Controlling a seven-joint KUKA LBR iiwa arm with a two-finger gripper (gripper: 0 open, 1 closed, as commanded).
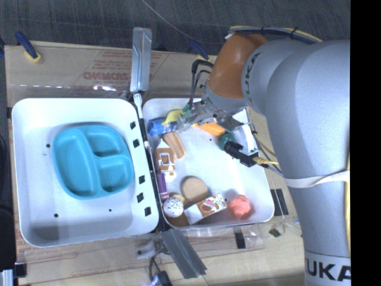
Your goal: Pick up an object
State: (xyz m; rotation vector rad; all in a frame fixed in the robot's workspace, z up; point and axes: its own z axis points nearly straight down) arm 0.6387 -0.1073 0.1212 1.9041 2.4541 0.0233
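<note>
A: Grey and orange arm reaching in from the right, over the back of the right bin. The gripper sits low among the clutter there.

B: Is it open or closed?

A: I cannot tell; the wrist hides that part. Nothing is visibly caught in it.

B: What is it likely after?

A: My guess is the orange piece or the yellow item just beside it. Both are small and bright, and lie packed against a blue object near the divider.

B: So what could go wrong?

A: They are crowded. A close could catch two things, or nudge one aside and grip nothing. The bin wall is close too.

B: And the rest?

A: A pink ball, a tan disc and a speckled ball lie at the front. The left bin holds a blue tray.
</note>
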